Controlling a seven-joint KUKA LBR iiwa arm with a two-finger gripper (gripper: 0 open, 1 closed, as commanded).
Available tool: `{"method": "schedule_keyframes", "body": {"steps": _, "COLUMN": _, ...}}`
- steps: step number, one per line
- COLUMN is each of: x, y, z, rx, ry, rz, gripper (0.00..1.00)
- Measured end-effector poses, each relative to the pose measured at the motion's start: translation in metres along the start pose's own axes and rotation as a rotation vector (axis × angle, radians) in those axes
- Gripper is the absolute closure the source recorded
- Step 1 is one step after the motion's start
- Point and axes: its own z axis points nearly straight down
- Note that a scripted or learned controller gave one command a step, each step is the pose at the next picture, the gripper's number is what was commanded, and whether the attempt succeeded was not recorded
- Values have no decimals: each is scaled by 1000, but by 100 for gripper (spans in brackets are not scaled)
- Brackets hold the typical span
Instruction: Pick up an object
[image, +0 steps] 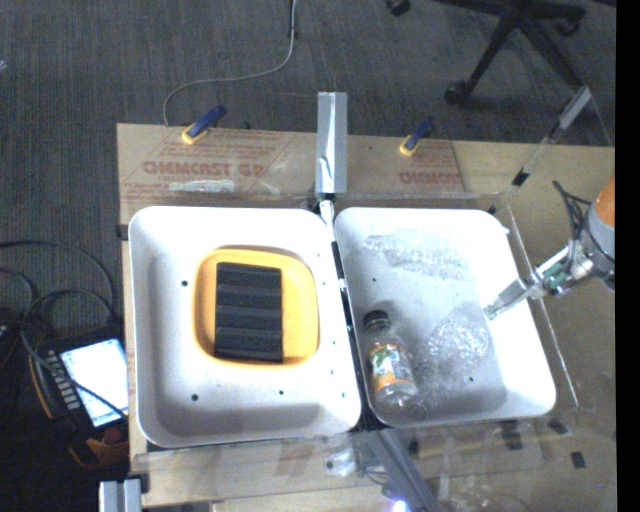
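Note:
In the left bin (160, 300) lies a yellow pad (210, 290) with a black ribbed block (250, 310) on top of it. Near the front left of the right bin (520, 380), a small clear bottle (388, 368) with a black cap and an orange label lies on its side. A crumpled clear plastic piece (457, 345) rests to the right of the bottle. More clear plastic (418, 255) lies at the back of that bin. My gripper (500, 304) reaches in over the right bin's right side, just above and right of the crumpled plastic, with nothing seen in it.
Cardboard (230, 165) lies behind the bins with two blue-and-yellow clamps (203, 123) on it. A metal bar (330, 140) stands at the back between the bins. A clear panel edge (535, 160) rises at the right, and cables and a small screen (90, 370) sit on the floor at left.

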Motion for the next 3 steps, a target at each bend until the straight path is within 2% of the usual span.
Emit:
{"method": "schedule_keyframes", "body": {"steps": 1, "x": 35, "y": -16, "z": 131, "rx": -10, "ry": -5, "rz": -144, "gripper": 0}}
{"method": "schedule_keyframes", "body": {"steps": 2, "x": 75, "y": 0, "z": 136, "rx": -16, "ry": -11, "rz": -83, "gripper": 0}}
{"method": "schedule_keyframes", "body": {"steps": 3, "x": 61, "y": 23, "z": 112, "rx": 2, "ry": 4, "rz": 103, "gripper": 0}}
